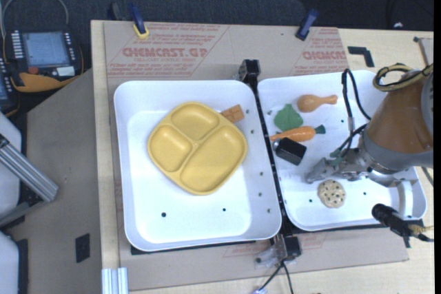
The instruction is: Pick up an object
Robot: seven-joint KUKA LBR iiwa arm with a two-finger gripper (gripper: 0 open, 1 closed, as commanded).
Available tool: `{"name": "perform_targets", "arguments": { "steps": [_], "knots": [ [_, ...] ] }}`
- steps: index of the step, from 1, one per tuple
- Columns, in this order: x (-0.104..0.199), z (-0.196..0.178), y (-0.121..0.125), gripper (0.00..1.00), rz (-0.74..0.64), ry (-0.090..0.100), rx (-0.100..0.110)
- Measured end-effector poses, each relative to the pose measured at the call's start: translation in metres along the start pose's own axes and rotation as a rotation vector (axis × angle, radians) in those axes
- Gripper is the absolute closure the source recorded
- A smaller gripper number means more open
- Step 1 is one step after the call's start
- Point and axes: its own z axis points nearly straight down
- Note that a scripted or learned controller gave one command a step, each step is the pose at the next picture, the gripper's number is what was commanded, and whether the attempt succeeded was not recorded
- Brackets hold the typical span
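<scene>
Gripper: your gripper [324,171] hangs low in the right bin [303,213], fingers pointing left; you cannot tell whether they are parted or closed, and nothing shows between them.
Nearest pick: the cookie [332,193] lies just below the fingertips, flat on the bin floor and apart from everything else.
Other options: the black block [290,151] sits just left of the gripper, the carrot [296,135] above that, with the green piece [287,117] and the tan drumstick [315,102] farther up.
Doing it well: judged from here, centre over the cookie and come straight down before closing.
Edges: the bin's front rim lies near beyond the cookie.
Open room: bare floor lies left of the cookie; the yellow divided plate [198,147] is well apart in the left bin [131,148].
</scene>
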Motion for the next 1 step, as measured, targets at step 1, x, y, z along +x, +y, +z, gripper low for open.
{"name": "perform_targets", "arguments": {
  "steps": [1],
  "knots": [
    [0.0027, -0.0145, 0.0044, 1.0, -0.004, 0.003, -0.012]
  ]
}}
